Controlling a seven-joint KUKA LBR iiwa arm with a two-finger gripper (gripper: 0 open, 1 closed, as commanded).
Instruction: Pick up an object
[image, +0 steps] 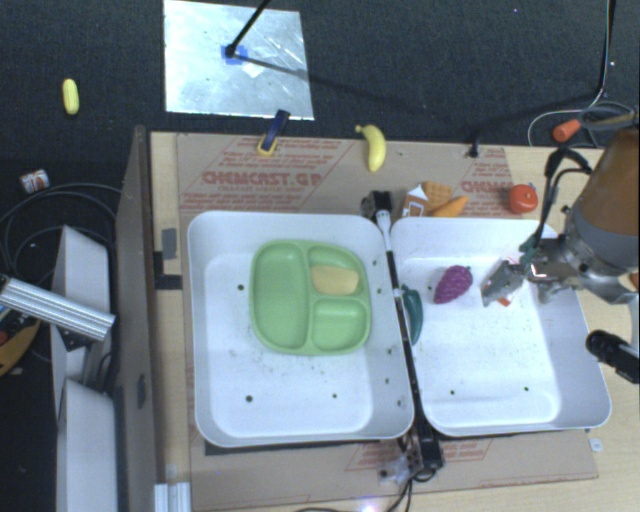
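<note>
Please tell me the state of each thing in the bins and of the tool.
Green plate: flat in left bin, yellow piece in its upper right compartment.
Purple grapes: loose in right bin, not held.
Teal object: lies at the divider.
Tool: over right bin, beside the grapes.

can't really make out the gripper (500, 284)'s fingertips, just a grey blur over the right bin (500, 400); the arm (610, 210) runs off the right edge; a teal thing (411, 312) (shape unclear) sits half tucked against the bins' divider

purple grape bunch (453, 283) lies in right bin (500, 400), upper left.
</note>
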